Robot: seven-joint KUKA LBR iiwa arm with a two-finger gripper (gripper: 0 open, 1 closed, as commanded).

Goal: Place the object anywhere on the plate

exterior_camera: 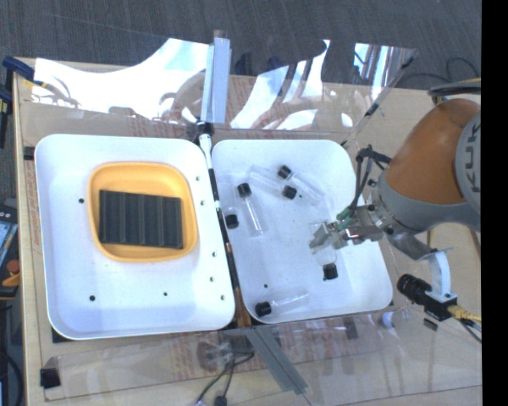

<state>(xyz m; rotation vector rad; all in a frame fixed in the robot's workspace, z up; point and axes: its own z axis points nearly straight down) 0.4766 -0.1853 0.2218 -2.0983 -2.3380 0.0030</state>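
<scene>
Partial dark letters on orange arm band (472,155) at right edge, cut off, not legible

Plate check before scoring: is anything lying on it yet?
No. The yellow plate in the left bin holds only its dark ribbed insert.

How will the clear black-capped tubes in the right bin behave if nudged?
Each clear tube looks round and lies flat on the smooth right bin, so it will probably roll. They look small and thin, likely light. The transparent walls may be slick to grip. The end effector sits low among them.
</scene>
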